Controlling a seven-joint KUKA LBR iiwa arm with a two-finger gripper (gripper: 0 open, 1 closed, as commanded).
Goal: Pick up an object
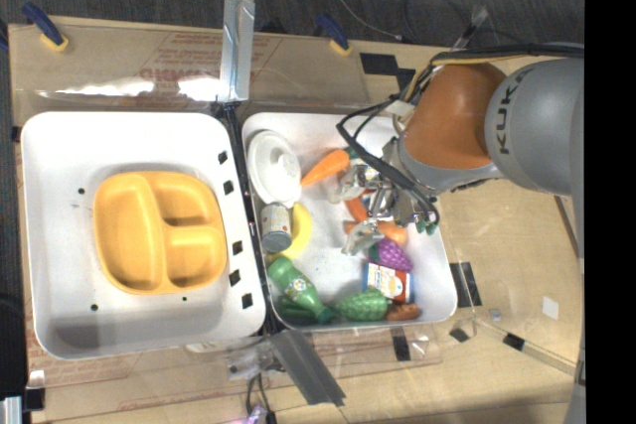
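Two shallow white bins sit side by side across the middle of the frame. The left bin (50,213) holds a yellow divided tray (159,231), lying flat near its centre. The right bin (445,298) is crowded: a white lidded cup (273,166) at its upper left, an orange carrot (325,167) just right of it, a small can (275,226) resting on a yellow piece below the cup, a green bottle (295,285) along the lower left wall, a green leafy toy (363,306) at the bottom, a small juice box (388,284) beside it, and purple grapes (395,255) just above the box. The arm (497,129) enters from the right, and its gripper (373,213) is low over the bin's centre, among orange items. Cables and metal parts blur together there, so whether the fingers are spread, closed, or around anything cannot be made out.
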